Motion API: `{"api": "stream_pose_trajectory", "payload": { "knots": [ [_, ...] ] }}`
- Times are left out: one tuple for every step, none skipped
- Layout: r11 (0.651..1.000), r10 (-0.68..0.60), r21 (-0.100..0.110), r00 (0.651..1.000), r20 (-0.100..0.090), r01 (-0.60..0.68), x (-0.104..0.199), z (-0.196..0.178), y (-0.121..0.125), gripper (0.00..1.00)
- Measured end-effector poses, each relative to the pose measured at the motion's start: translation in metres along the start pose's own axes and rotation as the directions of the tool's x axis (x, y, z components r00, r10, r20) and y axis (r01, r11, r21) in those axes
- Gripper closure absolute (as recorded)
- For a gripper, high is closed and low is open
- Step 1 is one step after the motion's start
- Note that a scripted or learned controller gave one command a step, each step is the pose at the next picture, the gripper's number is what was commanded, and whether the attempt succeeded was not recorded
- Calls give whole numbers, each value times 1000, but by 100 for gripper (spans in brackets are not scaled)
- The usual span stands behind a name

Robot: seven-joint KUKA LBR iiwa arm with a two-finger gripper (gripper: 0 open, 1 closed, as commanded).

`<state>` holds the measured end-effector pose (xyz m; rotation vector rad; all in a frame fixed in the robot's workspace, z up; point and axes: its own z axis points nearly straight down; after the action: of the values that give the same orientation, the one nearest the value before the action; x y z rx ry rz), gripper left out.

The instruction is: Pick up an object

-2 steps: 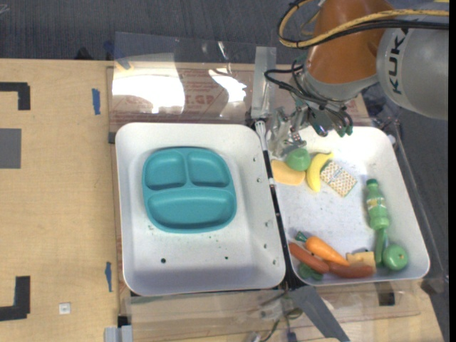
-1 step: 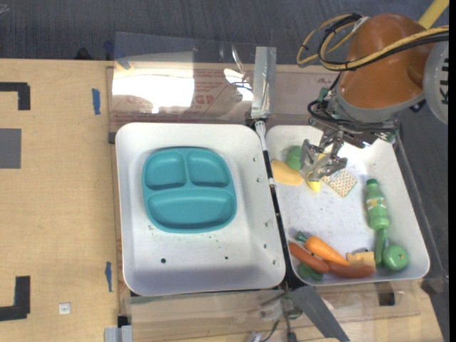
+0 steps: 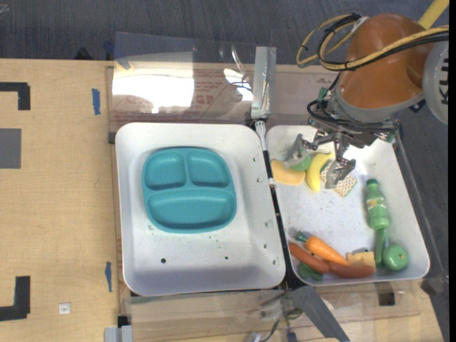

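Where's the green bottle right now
In the camera view, the green bottle lies in the right bin near its right wall, just above the green apple.

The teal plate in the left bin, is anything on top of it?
Nothing lies on the teal plate; its three compartments look bare. It rests flat on the left bin. The patch of bin floor beneath the plate is covered, so I cannot see it.
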<state>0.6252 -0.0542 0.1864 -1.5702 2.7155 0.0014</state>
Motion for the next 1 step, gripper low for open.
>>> {"api": "stream_pose_trajectory", "payload": {
  "knots": [
    [997,-74,5,997,0,74,42,91,-52,0]
  ]
}}
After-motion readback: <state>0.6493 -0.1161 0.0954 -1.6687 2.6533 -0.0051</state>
